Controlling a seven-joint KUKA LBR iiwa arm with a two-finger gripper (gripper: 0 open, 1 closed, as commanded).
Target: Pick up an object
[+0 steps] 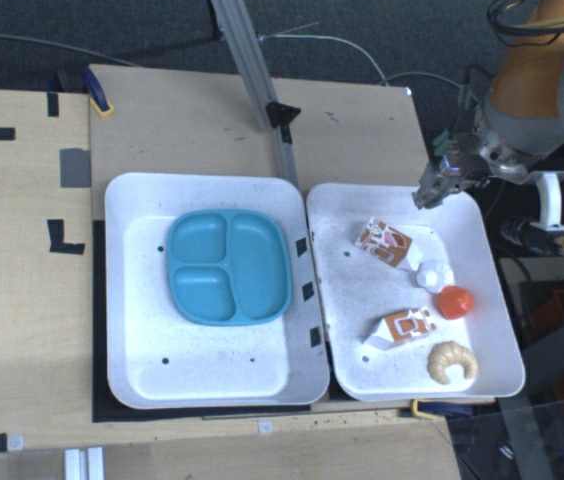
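Arm (532, 78) cut off by right and top picture edges; base hidden. Gripper (430, 194) small, dark, fingertips too blurred to tell gap. Print on two small cartons (383, 241) (404, 326) unreadable. Grey pole (247, 53) runs off far edge.

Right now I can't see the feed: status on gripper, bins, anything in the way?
Gripper above right bin's far edge, nothing seen held. Cartons, red ball, croissant lie loose there. Blue tray in left bin. Path clear.
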